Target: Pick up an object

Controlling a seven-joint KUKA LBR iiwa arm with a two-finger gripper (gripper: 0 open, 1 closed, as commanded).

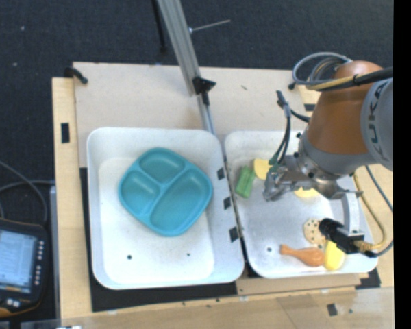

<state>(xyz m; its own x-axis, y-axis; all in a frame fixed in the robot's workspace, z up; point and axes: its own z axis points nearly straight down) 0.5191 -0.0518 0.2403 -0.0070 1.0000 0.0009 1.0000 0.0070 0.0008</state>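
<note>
Where bins sit, blue tray (pixel 166 190) left (alone), green block (pixel 245 181) right

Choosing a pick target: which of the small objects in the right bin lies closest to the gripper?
The yellow piece beside the green block, just left of the gripper. The cracker and orange item lie farther off.

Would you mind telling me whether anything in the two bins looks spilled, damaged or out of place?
Nothing stands out. The blue divided plate lies flat in the left bin; small toy pieces lie loose in the right bin, below the gripper.
</note>
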